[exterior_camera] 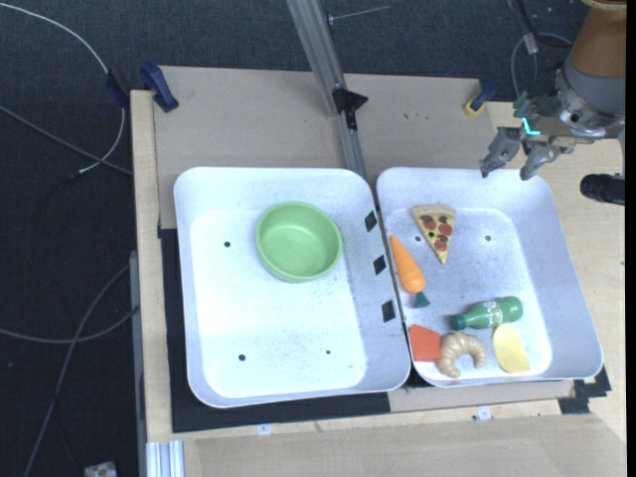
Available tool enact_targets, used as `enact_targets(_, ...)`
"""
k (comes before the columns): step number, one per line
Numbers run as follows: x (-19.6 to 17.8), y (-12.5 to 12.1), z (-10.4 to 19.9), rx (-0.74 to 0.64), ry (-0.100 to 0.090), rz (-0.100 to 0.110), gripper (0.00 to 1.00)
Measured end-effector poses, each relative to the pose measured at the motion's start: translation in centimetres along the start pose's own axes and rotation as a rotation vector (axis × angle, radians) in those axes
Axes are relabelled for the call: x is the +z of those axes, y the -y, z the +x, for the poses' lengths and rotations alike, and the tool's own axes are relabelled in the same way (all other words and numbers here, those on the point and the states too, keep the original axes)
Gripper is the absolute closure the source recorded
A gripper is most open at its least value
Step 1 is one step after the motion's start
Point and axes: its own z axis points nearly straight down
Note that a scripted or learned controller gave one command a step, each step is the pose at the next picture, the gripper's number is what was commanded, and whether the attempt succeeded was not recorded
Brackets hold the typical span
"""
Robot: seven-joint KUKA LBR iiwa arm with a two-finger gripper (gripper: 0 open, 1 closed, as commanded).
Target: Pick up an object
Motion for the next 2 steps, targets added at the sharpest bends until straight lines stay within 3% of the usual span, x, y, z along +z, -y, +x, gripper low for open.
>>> enact_targets(1,-0.5,-0.2,0.0,-0.001,0.002,-0.008,0.0)
enact_targets(2,3.9,0.4,-0.4,0.001,0.002,-0.003,0.0)
